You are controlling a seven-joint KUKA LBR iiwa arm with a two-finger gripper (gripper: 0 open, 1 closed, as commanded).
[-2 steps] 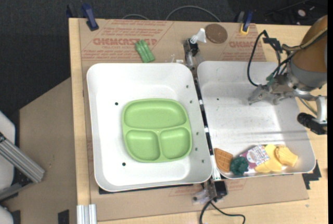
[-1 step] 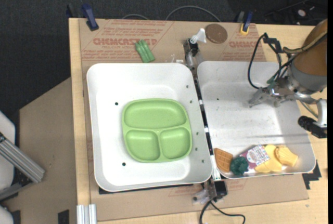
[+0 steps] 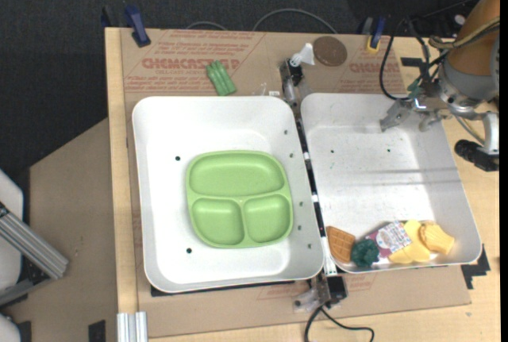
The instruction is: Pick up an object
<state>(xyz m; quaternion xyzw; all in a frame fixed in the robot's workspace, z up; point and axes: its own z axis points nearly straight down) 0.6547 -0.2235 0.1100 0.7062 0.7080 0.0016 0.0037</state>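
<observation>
- Two white bins side by side on the surface; left bin [image 3: 159,174] carries a green divided plate [image 3: 238,197] near its middle.
- Right bin [image 3: 381,166] mostly bare; the pickable stuff sits bunched along its near edge, toward the near right corner of the surface.
- Pile there: a waffle-like brown piece [image 3: 341,243], a dark green lump [image 3: 365,253], a pink-white packet [image 3: 392,236], yellow pieces [image 3: 421,245]. All touching or nearly so.
- Gripper [image 3: 409,114] at the far right corner of the right bin, just at its far rim, nothing between its fingers [image 3: 390,120]; they look splayed apart.
- Arm enters from the right, well apart from the pile.
- Step: approach not started, no object picked yet; task looks near its beginning.
- Next move calls for travel along the bin toward the near edge, then a descent over one item; the yellow pieces at the pile's end look the easiest.
- Risk: crowded items and the bin wall close by could block a finger.
</observation>
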